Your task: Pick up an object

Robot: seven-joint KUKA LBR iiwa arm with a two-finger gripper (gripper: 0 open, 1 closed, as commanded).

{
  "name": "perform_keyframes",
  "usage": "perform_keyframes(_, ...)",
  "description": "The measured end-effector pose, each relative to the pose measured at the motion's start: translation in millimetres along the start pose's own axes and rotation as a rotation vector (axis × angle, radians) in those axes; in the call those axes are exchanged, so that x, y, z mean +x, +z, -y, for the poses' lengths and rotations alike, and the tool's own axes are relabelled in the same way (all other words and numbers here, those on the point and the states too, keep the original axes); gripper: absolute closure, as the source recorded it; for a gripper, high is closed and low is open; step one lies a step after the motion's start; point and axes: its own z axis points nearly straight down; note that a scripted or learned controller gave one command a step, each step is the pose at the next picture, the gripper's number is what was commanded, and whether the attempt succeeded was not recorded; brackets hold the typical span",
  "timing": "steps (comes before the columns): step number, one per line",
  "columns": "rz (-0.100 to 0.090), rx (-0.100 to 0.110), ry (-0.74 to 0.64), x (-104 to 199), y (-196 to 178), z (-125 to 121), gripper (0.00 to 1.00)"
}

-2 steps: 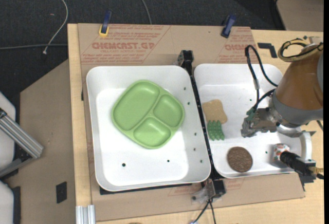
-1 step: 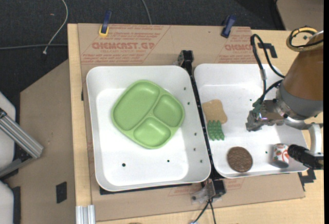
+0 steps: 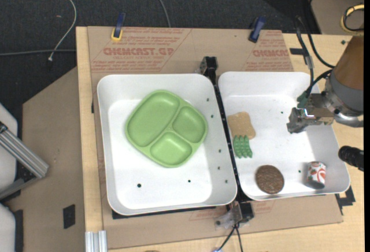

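So, using the right bin (image 3: 272,86) as my anchor: nearest the camera, along its front rim, sits the brown round disc (image 3: 270,179), and over in its front right corner the little red-and-white can (image 3: 316,174). Both lie flat on the floor, well apart from each other. A bit further back, hugging the bin's left wall, there's the green ridged piece (image 3: 242,146) touching the tan flat piece (image 3: 241,125) just behind it.

Then me: my gripper (image 3: 298,122) hangs over the bin's right-middle, above bare white floor, with nothing between the fingers. Are they spread or pressed together? Honestly can't tell from this angle, it's just a dark blob.

So progress-wise: nothing picked yet, the whole grab is left. I'd guess the can or the disc is the easier target.

Room: the centre and back of the bin are wide open. The can is tucked near the right wall and front rim, so that's tight. Left of the bin, across the divider, the green divided plate (image 3: 166,128) sits alone in the left bin (image 3: 115,187).
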Motion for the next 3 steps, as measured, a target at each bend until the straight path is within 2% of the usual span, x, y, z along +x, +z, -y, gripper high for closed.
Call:
perform_keyframes(1, -0.004, 0.011, -0.003, 50, 14, -5, 1.00)
perform_keyframes(3, -0.003, 0.012, -0.003, 157, 35, -6, 1.00)
